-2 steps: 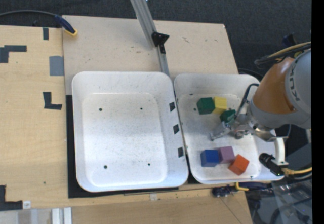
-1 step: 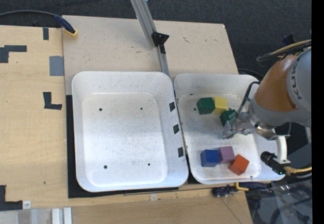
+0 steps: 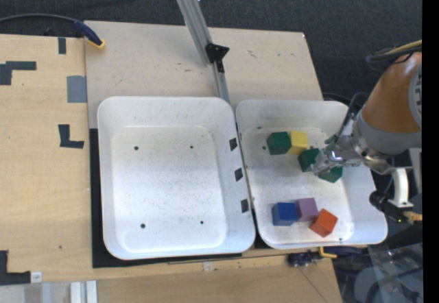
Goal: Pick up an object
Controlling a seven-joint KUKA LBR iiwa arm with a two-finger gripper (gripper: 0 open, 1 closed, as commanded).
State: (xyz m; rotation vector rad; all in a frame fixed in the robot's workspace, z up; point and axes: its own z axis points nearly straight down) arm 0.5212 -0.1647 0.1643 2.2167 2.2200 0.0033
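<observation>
The right bin (image 3: 274, 116) holds several small blocks. A green block (image 3: 278, 142) and a yellow block (image 3: 299, 140) sit side by side near its middle. A dark green block (image 3: 308, 158) lies just below them. My gripper (image 3: 328, 163) hangs low over the bin's right side, right beside that dark green block, and another dark green piece (image 3: 333, 173) shows directly under it. Along the bin's front lie a blue block (image 3: 284, 213), a purple block (image 3: 306, 208) and an orange block (image 3: 324, 223).
The left bin (image 3: 110, 178) stands beside the right one, sharing a raised rim. A slanted metal pole (image 3: 192, 10) with a black clamp crosses the bench behind the bins. The arm's orange band (image 3: 391, 99) looms at the right.
</observation>
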